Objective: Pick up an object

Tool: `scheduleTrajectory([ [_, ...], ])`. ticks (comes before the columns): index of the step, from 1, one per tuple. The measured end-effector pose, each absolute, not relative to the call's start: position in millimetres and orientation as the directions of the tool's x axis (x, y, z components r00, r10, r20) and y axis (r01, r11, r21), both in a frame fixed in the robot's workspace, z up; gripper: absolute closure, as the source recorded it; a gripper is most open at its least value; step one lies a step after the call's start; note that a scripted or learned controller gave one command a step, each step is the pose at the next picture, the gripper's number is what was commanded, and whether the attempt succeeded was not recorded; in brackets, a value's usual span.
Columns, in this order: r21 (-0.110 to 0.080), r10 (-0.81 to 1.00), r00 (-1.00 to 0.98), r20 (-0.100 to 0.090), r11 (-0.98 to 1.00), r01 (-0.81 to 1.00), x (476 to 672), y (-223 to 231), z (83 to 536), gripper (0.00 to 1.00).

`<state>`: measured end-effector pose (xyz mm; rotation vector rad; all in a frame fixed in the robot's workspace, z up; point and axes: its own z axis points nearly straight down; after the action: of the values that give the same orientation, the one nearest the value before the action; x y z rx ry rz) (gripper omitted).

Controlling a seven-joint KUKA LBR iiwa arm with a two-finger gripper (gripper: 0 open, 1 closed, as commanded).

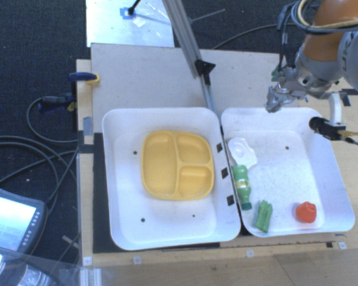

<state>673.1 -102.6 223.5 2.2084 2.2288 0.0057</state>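
Camera view: green bottle [242, 186] lies lengthwise, cap toward bench front.

no legible text, labels or numbers

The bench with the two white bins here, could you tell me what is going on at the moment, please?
The grey KUKA arm's end effector hovers over the far edge of the right shallow white bin, holding nothing visible. In that bin lie a small white plastic object, a green bottle, a green oblong piece and a red rounded object, all untouched. The left shallow white bin holds a yellow divided plate. No pick has been made yet.
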Motion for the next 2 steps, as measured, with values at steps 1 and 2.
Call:
scheduleTrajectory([
  [1, -0.001, 1.000, -0.010, 0.001, 0.010, 1.000, 637.8, -62.8, 215.1, 1.00],
  [2, -0.002, 1.000, -0.010, 0.002, 0.010, 1.000, 594.7, -22.1, 223.2, 1.00],
])
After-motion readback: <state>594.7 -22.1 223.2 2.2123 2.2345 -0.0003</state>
